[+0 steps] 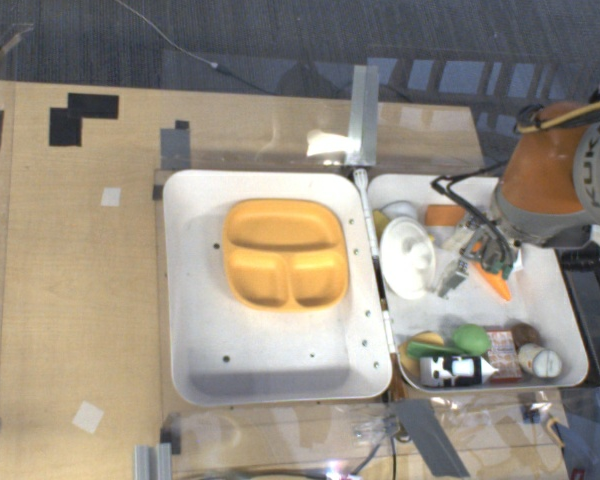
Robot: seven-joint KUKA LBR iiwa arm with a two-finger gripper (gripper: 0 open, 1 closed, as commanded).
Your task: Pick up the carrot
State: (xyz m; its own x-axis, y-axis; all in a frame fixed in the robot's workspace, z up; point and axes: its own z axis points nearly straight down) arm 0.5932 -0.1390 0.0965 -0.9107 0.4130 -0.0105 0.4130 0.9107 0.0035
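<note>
Carrot [496, 285] lying in right bin [570, 313], at about 3 o'clock of bin centre, tapered orange, matte, tip pointing toward 5 o'clock. Not lifted; resting on bin floor as far as visible.

Gripper [467, 265] low over bin, just at 9 o'clock of carrot, near or touching its thick end. Fingers metallic, tangled with wiring; released or clenched — cannot tell. No carrot seen between fingers, so no grasp confirmed.

Judged progress: approach made, pick itself not done. Left: closing on carrot, lift clear of bin.

Materials nearby:
- Cup [408, 256], white, smooth, glossy plastic, on its side at 9 o'clock of gripper, close.
- Orange block [442, 214], at 12 o'clock of gripper, partly hidden.
- Green lump [470, 339], rounded, waxy, at 6 o'clock of bin.
- Dark bottle [458, 370], lying flat along bin's 6 o'clock wall, white label.
- Tray [284, 253], yellow, three compartments, moulded, soft sheen, centred in left bin [195, 298].

Both bins white, shallow, rounded corners, smooth.
</note>
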